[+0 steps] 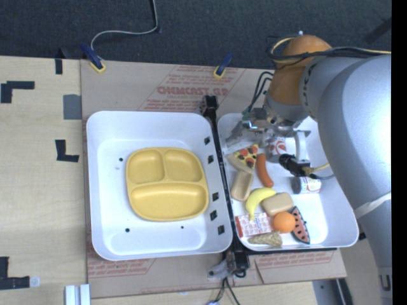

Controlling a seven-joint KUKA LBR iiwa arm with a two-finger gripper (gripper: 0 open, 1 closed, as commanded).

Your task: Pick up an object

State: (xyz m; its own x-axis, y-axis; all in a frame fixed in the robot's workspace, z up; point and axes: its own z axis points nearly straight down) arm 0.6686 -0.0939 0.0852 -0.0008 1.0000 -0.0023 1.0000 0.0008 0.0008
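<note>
My gripper (257,131) hangs low over the far end of the right bin (340,224), just above a pizza slice (245,157) and a red sausage (264,170). Nothing shows between its fingers. Nearer the front lie a tan bread stick (241,185), a banana (256,200), a beige block (278,203), an orange (284,222), a watermelon slice (301,227), a red-and-white packet (251,223) and a brown cracker (266,238).
The left bin (105,170) holds a yellow divided plate (167,183). A black divider (216,164) runs between the bins. A small white and red item (311,184) lies by the right bin's right side. The grey arm covers the right bin's far right corner.
</note>
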